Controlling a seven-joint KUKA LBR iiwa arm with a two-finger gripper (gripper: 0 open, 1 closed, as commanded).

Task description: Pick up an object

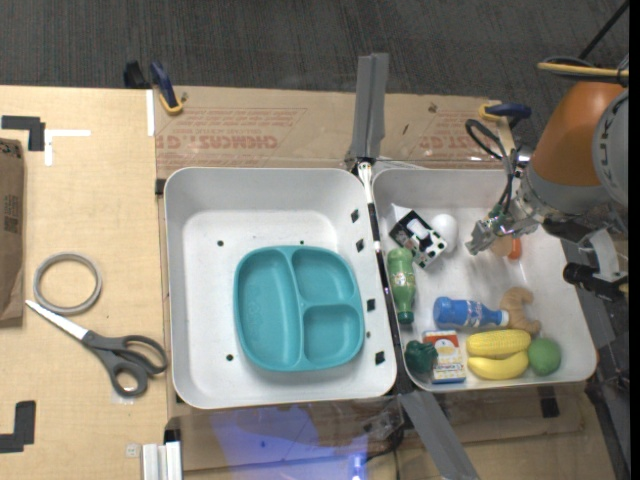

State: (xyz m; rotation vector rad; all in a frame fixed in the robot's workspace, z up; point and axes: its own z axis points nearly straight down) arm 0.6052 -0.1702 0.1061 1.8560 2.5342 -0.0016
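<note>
Claw point(487, 236) hangs low in the upper part of the right bin point(572, 298), just left of a small orange thing point(514, 249) that sits against it; from this angle I cannot tell whether it grips anything.

No object is named by the task, so the nearest ones are the likely candidates. The orange thing is partly hidden, and I cannot say what it is or which way it lies. To the claw's left, apart from it, lies a black-and-white toy point(424, 239), small and probably light, irregular in shape, so a grip across its narrowest part seems best.

Lower in the bin is a blue bottle point(467, 314), lying on its side with its long axis left to right and the pale end pointing right. It looks rigid, light and smooth, so it may roll or slip; closing across the body, square to that axis, would suit it. The green bottle point(401, 282) lies with its long axis up and down the view, close against the bin's left wall, which leaves little room for a finger on that side. The bananas point(498, 354) lie left to right near the front wall, curved and likely hard plastic.

The teal tray point(298, 307) lies in the left bin point(190, 268).
</note>
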